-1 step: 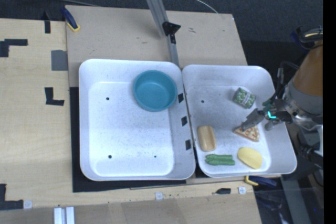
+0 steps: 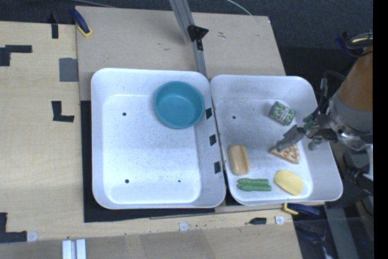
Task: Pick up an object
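The hand [image 2: 290, 141] hung low over the right bin [image 2: 254, 87], reaching in from the bin's right wall, and its two dark fingers pointed down and to the left with a narrow gap between them, so they stood slightly apart and clamped on nothing. The thing nearest to it was the pizza slice [image 2: 287, 154], a flat orange wedge lying on the bin floor directly under and just below the fingertips, touching or nearly touching them; whether contact was made could not be told from this slant. The slice's long axis ran roughly left to right, with its wider crust end toward the bin's right wall, which put it roughly in line with the way the fingers pointed, not across it. That was the relation the next move would hinge on: the hand probably needed only a short drop, not a sideways travel, and a flat piece like this would likely be hard to pinch off the floor. The other candidates lay farther off: the green-patterned can [image 2: 281, 112] up and to the left of the hand, the yellow lemon [image 2: 289, 182] below the slice near the front wall, the green pea pod [image 2: 253, 184] beside it, and the bread roll [image 2: 239, 159] well to the left. The blue bowl [image 2: 178, 104] sat in the left bin [image 2: 115, 130], well apart.
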Available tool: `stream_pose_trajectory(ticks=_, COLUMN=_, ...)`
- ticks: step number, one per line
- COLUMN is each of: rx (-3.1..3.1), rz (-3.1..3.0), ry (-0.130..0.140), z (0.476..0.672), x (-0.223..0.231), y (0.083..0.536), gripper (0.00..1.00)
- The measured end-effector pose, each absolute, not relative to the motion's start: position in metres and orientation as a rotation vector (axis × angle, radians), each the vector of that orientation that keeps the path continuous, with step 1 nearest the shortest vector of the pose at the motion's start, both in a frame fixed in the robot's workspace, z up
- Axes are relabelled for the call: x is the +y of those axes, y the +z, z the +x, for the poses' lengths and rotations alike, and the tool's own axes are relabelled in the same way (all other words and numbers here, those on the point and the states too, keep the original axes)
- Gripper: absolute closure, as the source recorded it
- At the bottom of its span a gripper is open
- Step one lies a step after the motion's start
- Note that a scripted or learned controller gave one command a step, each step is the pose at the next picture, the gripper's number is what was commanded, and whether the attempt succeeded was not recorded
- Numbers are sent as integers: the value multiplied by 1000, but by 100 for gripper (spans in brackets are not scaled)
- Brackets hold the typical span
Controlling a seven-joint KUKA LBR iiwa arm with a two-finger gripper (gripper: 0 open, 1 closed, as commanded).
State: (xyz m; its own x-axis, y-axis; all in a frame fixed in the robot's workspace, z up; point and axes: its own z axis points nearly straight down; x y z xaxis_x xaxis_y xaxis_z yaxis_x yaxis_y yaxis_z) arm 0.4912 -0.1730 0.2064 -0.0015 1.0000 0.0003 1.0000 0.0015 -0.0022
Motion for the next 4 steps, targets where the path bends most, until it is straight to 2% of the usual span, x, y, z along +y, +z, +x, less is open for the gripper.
stream_pose_trajectory(ticks=2, rx=-2218, rz=-2216, ry=6, z=490, x=-162, y=93, gripper=0)
stream_pose_trajectory(ticks=3, rx=-2220, rz=-2216, ry=5, z=491, x=-162, y=106, gripper=100)
stream_pose_trajectory(ticks=4, rx=-2226, rz=-2222, ry=-3, z=494, x=-161, y=168, gripper=100)
